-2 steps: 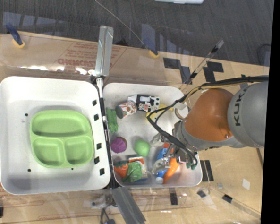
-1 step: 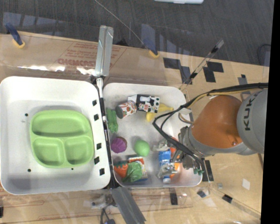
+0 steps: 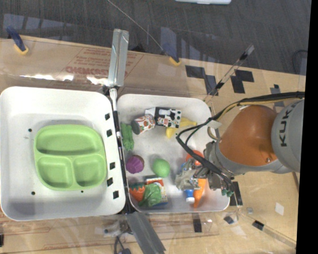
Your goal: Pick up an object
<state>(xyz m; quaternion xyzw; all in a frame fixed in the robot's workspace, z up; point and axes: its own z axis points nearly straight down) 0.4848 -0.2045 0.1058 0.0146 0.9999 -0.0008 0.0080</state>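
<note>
The gripper [image 3: 190,180] is seen low in the right bin [image 3: 149,103], near its lower right corner, under the grey wrist and the orange band [image 3: 244,137] of the arm. Whether it is open, closed or gripping anything cannot be told: the tip is lost in clutter and black cables. An orange carrot-like piece [image 3: 199,192] and a small blue-and-white item [image 3: 190,195] are seen right at the gripper, touching or just beside it; contact cannot be confirmed. A second orange piece [image 3: 198,154] is partly covered by the cables just above.

Candidate objects are all located in the right bin. A light green ball-shaped item [image 3: 161,167] lies just left of the gripper. A purple cabbage-like toy [image 3: 135,163] lies further left, near the divider. A dark green vegetable toy [image 3: 128,137] is set against the left wall. A leafy green packet [image 3: 155,194] with a red-orange piece [image 3: 138,192] beside it is at the bottom edge. At the top, a black-and-white cow-patterned carton [image 3: 167,117], a red-and-white can [image 3: 142,124] and a yellow item [image 3: 171,132] are grouped close together.

The left bin [image 3: 21,102] is occupied by a green three-compartment tray [image 3: 69,157], well apart from the gripper.
</note>
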